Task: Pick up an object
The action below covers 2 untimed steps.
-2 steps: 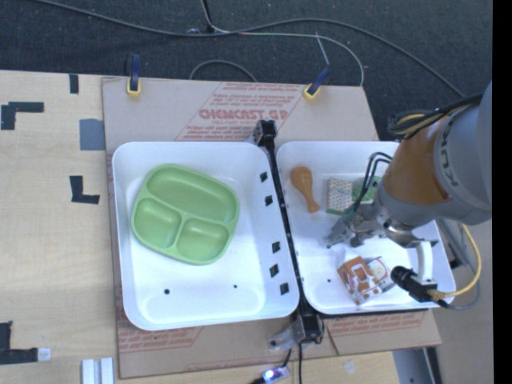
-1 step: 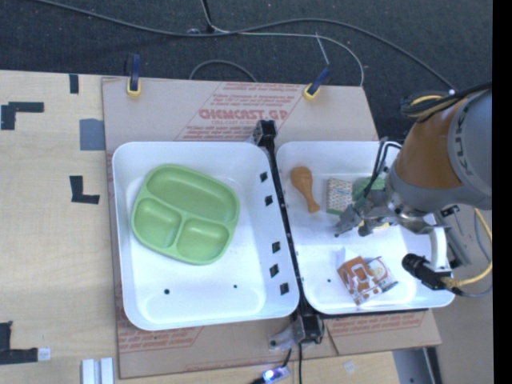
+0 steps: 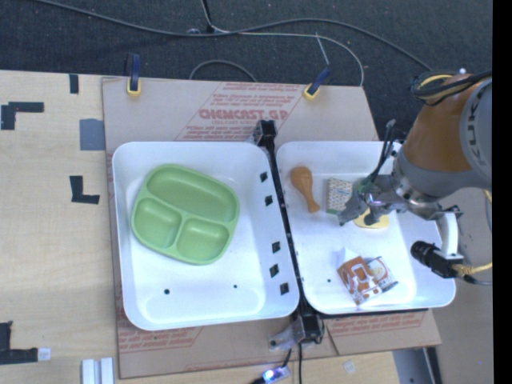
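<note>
The gripper [image 3: 358, 208] sits low in the right bin [image 3: 416, 294], beside a small patterned packet [image 3: 339, 191] and over a yellow piece [image 3: 374, 220], with a tan drumstick [image 3: 304, 186] to their left and an orange-and-white wrapper [image 3: 366, 278] nearer the front; whether it is closed on anything I cannot tell. The drumstick looks like a light, stiff, smooth toy, best taken across its narrow shaft, whereas the packet and wrapper are probably thin and crinkly, likely to slide on the bin floor. The left bin [image 3: 200, 294] holds a green tray [image 3: 186, 214], and the cardboard [image 3: 240, 110] under both bins reads "CHEMCAST" in red.
</note>
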### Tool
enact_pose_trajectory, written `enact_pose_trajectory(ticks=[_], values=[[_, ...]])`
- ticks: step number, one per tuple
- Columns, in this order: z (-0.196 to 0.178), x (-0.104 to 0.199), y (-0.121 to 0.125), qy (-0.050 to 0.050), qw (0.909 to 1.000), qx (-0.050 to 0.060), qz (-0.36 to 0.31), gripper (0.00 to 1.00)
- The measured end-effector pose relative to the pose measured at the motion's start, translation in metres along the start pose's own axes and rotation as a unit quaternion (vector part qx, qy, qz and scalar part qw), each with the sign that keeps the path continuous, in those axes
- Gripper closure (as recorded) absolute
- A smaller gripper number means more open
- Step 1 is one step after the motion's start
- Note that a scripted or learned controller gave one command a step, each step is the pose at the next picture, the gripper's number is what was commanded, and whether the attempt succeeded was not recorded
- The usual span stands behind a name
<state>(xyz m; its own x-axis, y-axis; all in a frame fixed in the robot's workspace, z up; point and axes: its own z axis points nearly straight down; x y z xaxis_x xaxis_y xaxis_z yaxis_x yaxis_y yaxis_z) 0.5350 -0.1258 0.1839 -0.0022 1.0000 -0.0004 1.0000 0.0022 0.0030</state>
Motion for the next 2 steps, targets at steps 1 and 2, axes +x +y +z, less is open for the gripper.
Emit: enact_pose_trajectory(ticks=[1, 2], values=[[-0.043, 0.003, -0.003, 0.0, 1.0, 0.0, 0.0, 1.0], [-0.052, 0.05, 0.021, 0.001, 1.0, 0.001, -0.002, 1.0]])
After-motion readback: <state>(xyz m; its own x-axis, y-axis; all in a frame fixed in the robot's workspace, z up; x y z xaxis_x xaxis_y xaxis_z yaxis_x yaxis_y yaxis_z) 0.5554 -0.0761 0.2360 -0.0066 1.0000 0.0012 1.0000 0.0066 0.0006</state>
